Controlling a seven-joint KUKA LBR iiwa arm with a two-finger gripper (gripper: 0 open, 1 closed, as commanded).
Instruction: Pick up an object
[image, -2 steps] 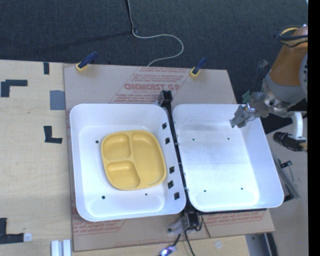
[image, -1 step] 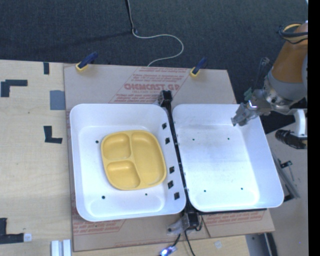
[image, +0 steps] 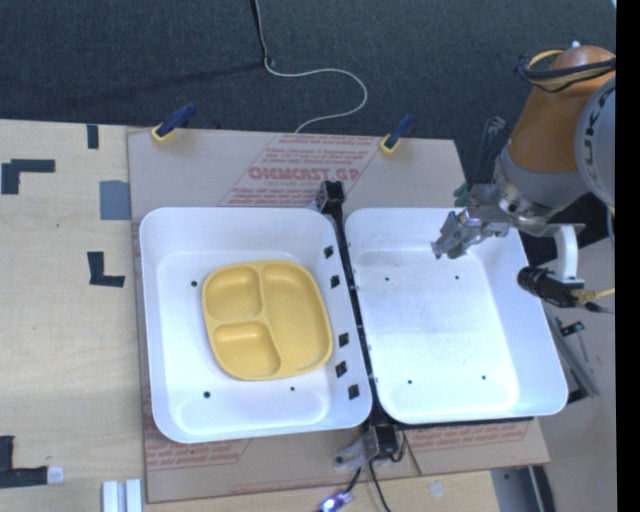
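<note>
A yellow divided plate (image: 266, 319) with three compartments lies flat in the left bin (image: 170, 240), near its middle. My gripper (image: 449, 243) hangs over the upper right part of the right bin (image: 500, 395), well apart from the plate. It points down and to the left. I see no object between it and the bin floor.
The grey arm with its orange band (image: 560, 110) reaches in from the upper right. A black divider with clips (image: 345, 300) runs between the two bins. Both bins rest on a cardboard sheet (image: 290, 170) held by blue and yellow clamps (image: 173, 122). A white cable (image: 320, 75) lies behind.
</note>
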